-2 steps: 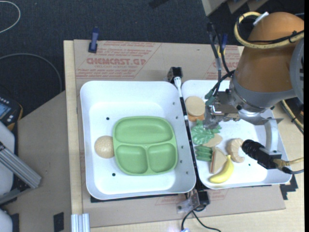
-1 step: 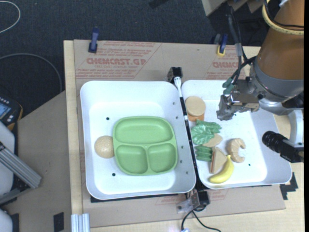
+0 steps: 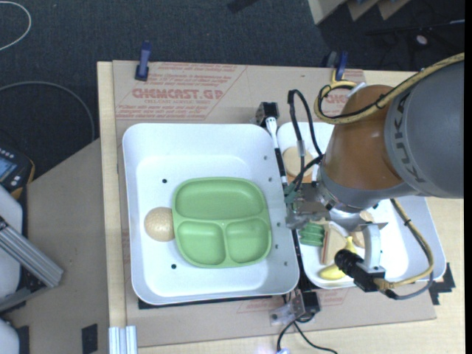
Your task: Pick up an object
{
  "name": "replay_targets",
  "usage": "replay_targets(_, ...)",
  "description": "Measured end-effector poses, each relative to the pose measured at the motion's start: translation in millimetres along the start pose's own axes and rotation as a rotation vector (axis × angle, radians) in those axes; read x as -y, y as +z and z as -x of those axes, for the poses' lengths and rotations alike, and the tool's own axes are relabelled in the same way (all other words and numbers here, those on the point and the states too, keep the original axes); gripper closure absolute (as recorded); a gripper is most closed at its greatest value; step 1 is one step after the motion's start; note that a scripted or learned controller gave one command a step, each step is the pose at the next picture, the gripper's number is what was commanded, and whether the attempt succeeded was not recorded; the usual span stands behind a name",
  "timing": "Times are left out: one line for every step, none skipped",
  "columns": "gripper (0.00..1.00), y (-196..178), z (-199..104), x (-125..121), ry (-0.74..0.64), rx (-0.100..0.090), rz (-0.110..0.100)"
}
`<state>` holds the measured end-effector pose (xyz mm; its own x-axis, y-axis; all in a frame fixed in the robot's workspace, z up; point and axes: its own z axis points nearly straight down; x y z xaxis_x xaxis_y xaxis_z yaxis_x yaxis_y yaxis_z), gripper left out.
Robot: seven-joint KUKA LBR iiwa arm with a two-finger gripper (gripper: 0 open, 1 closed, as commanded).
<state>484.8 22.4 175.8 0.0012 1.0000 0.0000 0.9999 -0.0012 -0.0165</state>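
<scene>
Hand low over right bin, near its left wall; grip state hidden by wrist. Green item and yellow item beside it. Green tray mid left bin, tan ball touching tray's left edge.

Arm hides most of right bin; hand fingers hidden; arm cut by right edge.

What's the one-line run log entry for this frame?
arm: over right white bin | gripper: hidden under wrist | left white bin: green divided plastic tray, beige round ball touching its left edge | grasp: unconfirmed
</scene>
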Motion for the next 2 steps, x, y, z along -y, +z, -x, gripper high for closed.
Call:
replay_targets(1.0,-150.4,-11.1,5.9,-0.004,-0.003,0.034)
replay_targets(1.0,-175.0,-21.5,7.4,-0.003,0.0,0.022)
